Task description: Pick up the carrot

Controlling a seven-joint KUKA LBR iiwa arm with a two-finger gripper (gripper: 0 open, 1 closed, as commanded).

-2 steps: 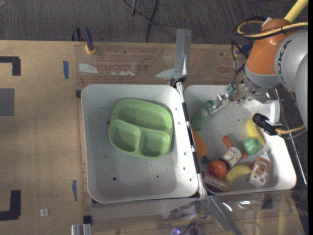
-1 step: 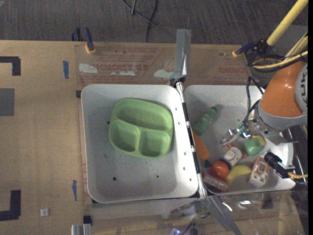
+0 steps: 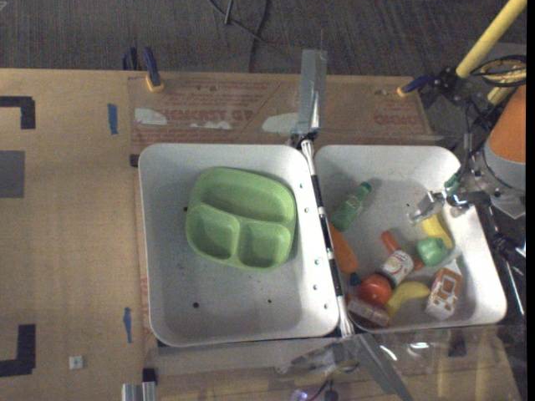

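Note:
The carrot (image 3: 343, 253) is an orange, elongated piece lying along the left wall of the right bin (image 3: 393, 161), next to the divider. My gripper (image 3: 432, 204) hangs over the right side of that bin, well to the right of the carrot and just above a yellow item (image 3: 435, 228). Nothing can be seen held in it. The arm's orange band (image 3: 512, 132) is at the view's right edge.
Around the carrot lie a green bottle (image 3: 351, 205), a small bottle with a white label (image 3: 394, 267), a red tomato (image 3: 374, 291), a banana (image 3: 407, 296), a green cup (image 3: 432, 251) and a carton (image 3: 443, 291). The left bin (image 3: 167, 291) holds a green divided plate (image 3: 242, 218).

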